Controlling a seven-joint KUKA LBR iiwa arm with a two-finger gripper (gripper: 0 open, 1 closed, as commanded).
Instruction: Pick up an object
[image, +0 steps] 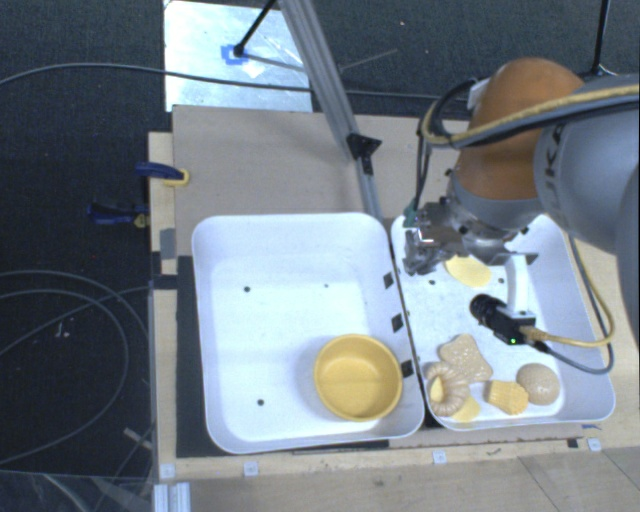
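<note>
Looking down on the counter (260, 160), we see two white bins side by side. The left bin (290, 270) carries a yellow bowl (358, 376) near its front right corner, and the right bin (590, 390) carries the small things. We think they lie loose there so that the arm can try any one of them.

The gripper (422, 250) hangs over the back left part of the right bin, close to the wall between the two bins. The arm (520, 130) reaches in from the right and hides much of that bin. We cannot tell how the gripper stands, because it is small and dark.

A pale yellow flat piece (468, 270) lies just beside the gripper, on its right and a little toward the front. We judge this the nearest candidate, but nothing shows as held. The other things, a tan biscuit-like piece (465, 358), a curled shrimp-like piece (448, 388), a yellow wedge (507, 397) and a round beige ball (540, 382), lie together at the front, well apart from the gripper.
</note>
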